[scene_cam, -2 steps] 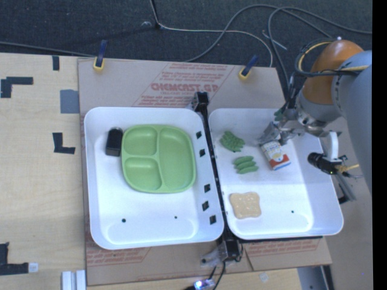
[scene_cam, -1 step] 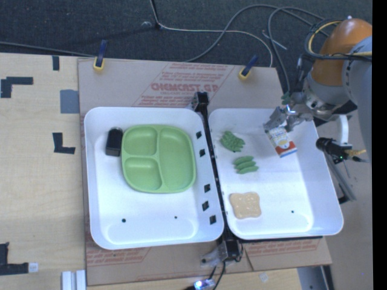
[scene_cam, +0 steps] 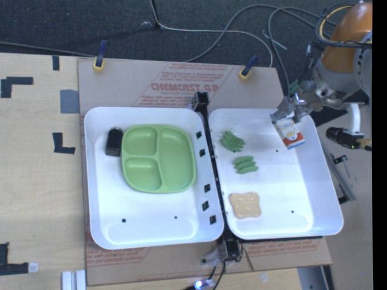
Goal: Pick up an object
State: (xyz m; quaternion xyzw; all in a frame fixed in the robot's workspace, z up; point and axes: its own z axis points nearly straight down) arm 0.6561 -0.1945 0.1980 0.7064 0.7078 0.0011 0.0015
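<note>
Table with two white bins; hand at the right bin's two o'clock corner.
Small carton hanging just under hand, seemingly pinched; best lifted straight, slowly, clear of the rim, watching for slip.

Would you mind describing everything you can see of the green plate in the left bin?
The green plate is a pale green, rounded-square tray that looks like smooth plastic, split by raised ridges into three compartments: one at the upper left, one at the lower left and a long one on the right. Nothing lies in them. It rests flat on the floor of the left bin, with a small black block right against its left edge.
</note>
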